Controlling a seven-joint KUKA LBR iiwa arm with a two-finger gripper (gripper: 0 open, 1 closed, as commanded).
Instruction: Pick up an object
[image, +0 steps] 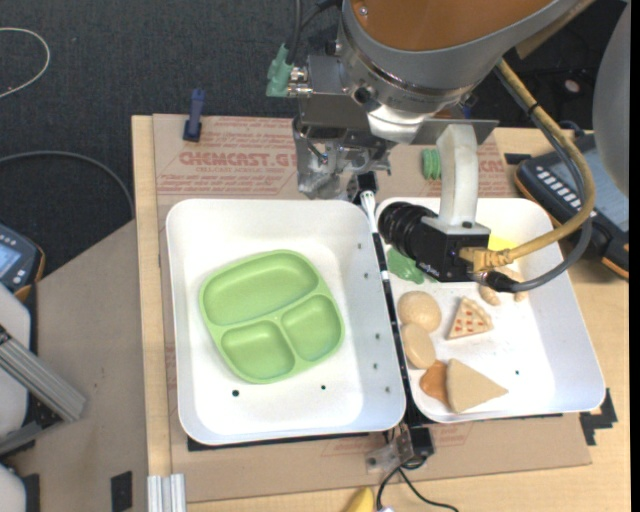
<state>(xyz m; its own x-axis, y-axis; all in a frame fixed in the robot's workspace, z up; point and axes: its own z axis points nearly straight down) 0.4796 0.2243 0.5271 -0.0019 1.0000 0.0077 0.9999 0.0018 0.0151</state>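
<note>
While the gripper (335, 170) hangs above the far edge of the left bin (190, 240), it is not possible to tell if its jaws are wide or narrow.

In the left bin lies a green divided plate (272, 315). The right bin (570, 340) holds the objects: a pizza slice (468, 320), two beige round pieces (419, 327), a wedge of bread (470, 385) and a small green piece (404, 266) near the divider.
</note>
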